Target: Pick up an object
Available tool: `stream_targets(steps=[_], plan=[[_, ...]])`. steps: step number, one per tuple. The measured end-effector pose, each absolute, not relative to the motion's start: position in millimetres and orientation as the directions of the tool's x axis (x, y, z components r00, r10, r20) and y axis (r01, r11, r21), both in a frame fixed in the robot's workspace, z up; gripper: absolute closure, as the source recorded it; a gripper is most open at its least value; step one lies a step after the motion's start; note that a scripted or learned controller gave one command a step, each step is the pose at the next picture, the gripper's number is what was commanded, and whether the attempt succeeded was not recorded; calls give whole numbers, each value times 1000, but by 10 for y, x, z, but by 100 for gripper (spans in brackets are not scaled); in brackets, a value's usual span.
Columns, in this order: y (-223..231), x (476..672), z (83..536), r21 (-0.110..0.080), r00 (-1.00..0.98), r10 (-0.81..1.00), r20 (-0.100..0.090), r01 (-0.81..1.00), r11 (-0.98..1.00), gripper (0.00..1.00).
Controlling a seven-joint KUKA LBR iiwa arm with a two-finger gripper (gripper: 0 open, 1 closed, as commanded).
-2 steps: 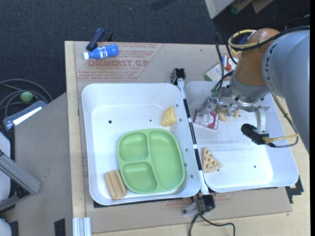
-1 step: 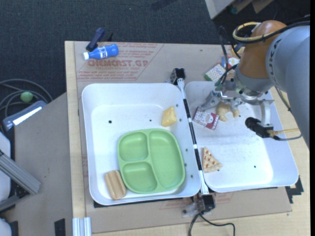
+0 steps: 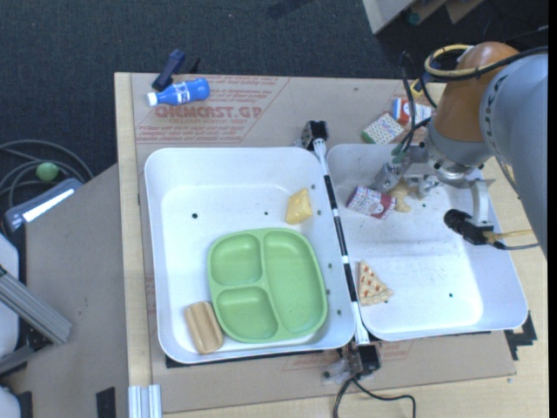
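In the right bin (image 3: 461,307), a red and white packet (image 3: 365,201) lies near the back left corner, with a small tan piece (image 3: 400,202) just to its right. My gripper (image 3: 397,175) hangs low over the back of this bin, directly above and slightly right of the packet; nothing can be seen held in it. A pizza slice toy (image 3: 372,284) rests at the bin's left wall, nearer the front. In the left bin (image 3: 174,233) are a yellow cheese wedge (image 3: 298,205), a tan bread piece (image 3: 202,326) and a green divided plate (image 3: 265,284).
A blue and white bottle (image 3: 178,91) lies on the bench behind the left bin. A small patterned box (image 3: 383,131) sits behind the right bin. A black cable part (image 3: 463,225) from the arm hangs over the right bin's right side.
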State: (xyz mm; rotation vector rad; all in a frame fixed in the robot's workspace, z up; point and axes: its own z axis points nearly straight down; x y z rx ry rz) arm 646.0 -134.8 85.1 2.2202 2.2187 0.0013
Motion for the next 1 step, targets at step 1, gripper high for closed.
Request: stream_targets(steps=[1], plan=[[-1349,6449,945,-4,1,1000,-1,1000,-1,100]])
